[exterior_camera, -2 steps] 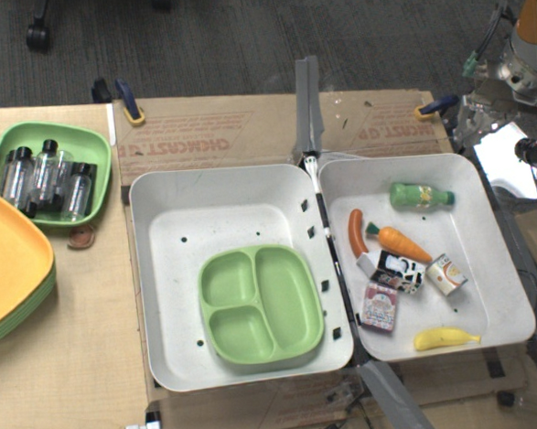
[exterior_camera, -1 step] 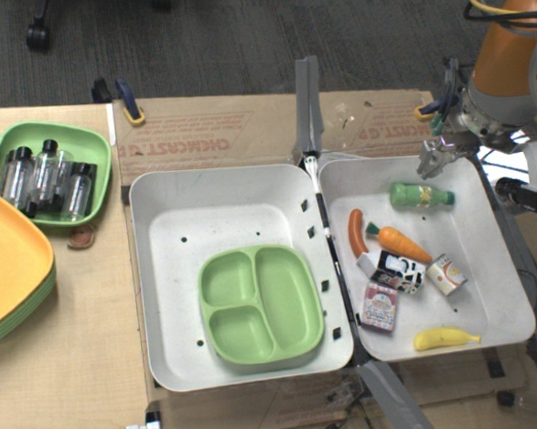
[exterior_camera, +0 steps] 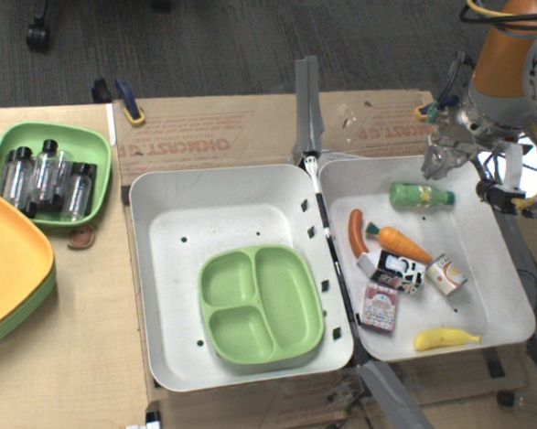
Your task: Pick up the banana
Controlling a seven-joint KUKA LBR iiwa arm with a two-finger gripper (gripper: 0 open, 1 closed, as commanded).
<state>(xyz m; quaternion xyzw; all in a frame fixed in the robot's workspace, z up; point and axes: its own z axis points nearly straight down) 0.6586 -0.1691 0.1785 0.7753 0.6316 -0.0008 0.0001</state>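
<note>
I have the gripper (exterior_camera: 437, 162) poised at the right bin's (exterior_camera: 501, 266) far edge above the green bottle (exterior_camera: 421, 195), carrying nothing though I cannot tell its opening, while the banana (exterior_camera: 447, 338) lies well away by the near wall.

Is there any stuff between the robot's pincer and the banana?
Yes. The pincer is at the right bin's far end, the banana at its near end. Between them lie a green bottle, a carrot and a small carton.
</note>
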